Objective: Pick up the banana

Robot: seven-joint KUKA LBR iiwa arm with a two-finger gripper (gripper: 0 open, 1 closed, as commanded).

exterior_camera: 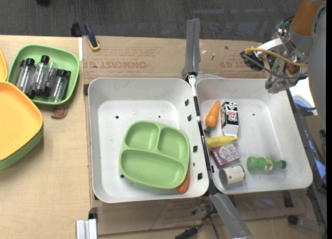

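The banana (221, 141) is small and yellow. It lies in the right bin (280, 129) close to that bin's left wall, between an orange carrot (212, 113) and a purple packet (226, 154). My gripper (276, 81) hangs at the end of the arm over the far right corner of the right bin, well away from the banana and up to its right. Cables wrap around the wrist.
The right bin also holds a black-and-white carton (230, 113), a small can (233, 174) and a green bottle (265, 164). In the left bin (104, 129) a green divided plate (155, 154) rests over an orange item (184, 185). Yellow plates (15, 129) and a green tray of bottles (44, 74) sit on the left.
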